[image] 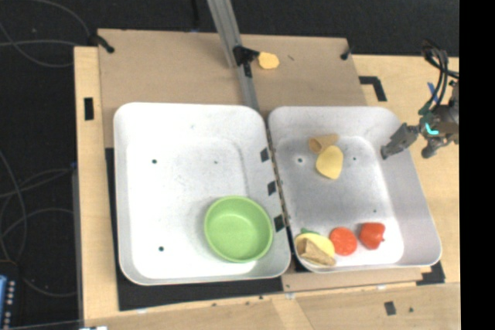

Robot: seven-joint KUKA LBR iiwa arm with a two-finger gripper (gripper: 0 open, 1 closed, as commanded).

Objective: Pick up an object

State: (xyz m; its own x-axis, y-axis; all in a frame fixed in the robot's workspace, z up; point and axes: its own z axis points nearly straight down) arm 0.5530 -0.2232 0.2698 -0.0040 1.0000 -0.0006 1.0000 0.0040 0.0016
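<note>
My gripper (414,144) hangs at the right bin's (402,189) upper right rim, open, its two dark fingers spread apart with nothing between them. To its left, in the bin's upper middle, a yellow piece (329,161) lies against a tan piece (323,142). Along the bin's front edge sit a red pepper (372,235), an orange tomato (343,241) and a tan and yellow item (315,247). A green bowl (238,228) rests in the left bin (162,166) at its front right.
A slanted metal post (224,19) rises from behind the bins' shared edge. A small yellow object (268,60) lies on the brown bench behind the bins. Cables hang at the far right by the arm.
</note>
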